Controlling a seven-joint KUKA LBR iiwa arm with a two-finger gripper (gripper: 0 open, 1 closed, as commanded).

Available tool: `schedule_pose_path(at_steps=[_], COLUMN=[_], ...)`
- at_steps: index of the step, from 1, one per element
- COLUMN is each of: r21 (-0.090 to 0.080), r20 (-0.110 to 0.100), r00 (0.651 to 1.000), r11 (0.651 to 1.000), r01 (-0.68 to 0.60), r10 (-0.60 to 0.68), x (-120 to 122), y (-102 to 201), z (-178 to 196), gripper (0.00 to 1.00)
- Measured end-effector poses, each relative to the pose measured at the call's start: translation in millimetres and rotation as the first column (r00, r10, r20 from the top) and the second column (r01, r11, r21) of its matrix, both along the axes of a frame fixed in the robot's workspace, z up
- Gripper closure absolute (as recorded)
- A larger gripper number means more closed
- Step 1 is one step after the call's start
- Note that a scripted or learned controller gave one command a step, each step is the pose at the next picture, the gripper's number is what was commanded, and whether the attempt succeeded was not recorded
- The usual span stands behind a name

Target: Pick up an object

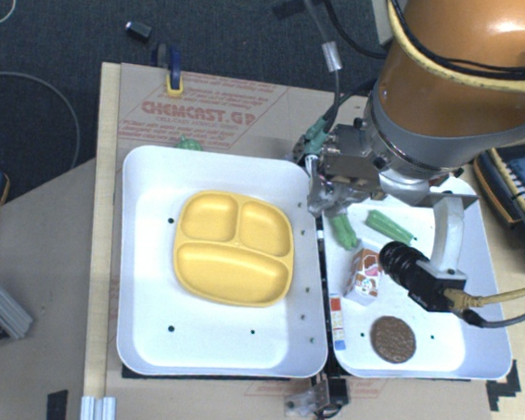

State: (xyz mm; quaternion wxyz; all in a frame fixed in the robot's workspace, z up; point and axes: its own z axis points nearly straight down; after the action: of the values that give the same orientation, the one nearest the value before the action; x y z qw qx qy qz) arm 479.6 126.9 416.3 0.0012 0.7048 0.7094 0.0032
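Right bin (457, 355), pincer (324, 202) at inner rim

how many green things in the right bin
2. One green piece lies by the left wall of the right bin; the other lies to its right. The arm covers the bin's far end, so more may be hidden.

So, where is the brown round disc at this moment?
In the camera view, the brown disc lies in the right bin, near its front edge, just below and to the right of the red-and-white carton.
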Motion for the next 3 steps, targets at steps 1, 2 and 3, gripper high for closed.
schedule_pose_path(at_steps=[1, 2, 3], r21=[0.0, -0.005, -0.003], r20=[-0.003, -0.01, -0.005], r00=[1.0, 1.0, 1.0], r11=[1.0, 1.0, 1.0], r01=[-0.003, 0.011, 0.005], r10=[0.003, -0.011, -0.005], x=[-1, 20, 20], y=[75, 36, 39], z=[3, -20, -8], gripper=[1.0, 1.0, 1.0])
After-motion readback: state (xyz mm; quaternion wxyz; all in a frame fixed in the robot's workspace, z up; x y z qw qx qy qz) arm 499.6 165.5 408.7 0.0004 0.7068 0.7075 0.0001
